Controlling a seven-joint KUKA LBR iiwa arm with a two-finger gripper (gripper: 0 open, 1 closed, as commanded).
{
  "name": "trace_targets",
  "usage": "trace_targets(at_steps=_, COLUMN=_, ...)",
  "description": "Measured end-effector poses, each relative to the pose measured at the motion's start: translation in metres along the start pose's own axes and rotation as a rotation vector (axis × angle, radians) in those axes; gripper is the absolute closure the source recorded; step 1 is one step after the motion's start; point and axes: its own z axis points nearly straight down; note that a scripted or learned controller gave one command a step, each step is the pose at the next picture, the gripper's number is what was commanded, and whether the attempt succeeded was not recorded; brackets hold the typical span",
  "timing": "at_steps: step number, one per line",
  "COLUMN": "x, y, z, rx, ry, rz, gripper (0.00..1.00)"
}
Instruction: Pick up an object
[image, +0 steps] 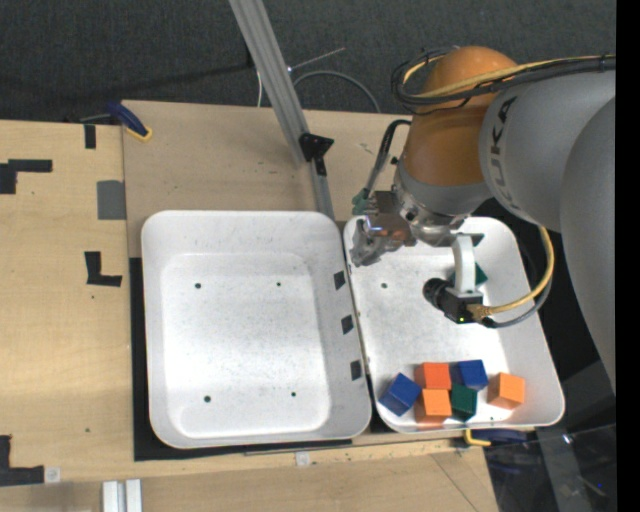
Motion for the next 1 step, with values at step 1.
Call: trace_targets(at_steps=1, x=0.0513, y=-0.0224, z=-0.0060, rx=-0.001, ry=0.001, rz=-0.003, gripper=1.00)
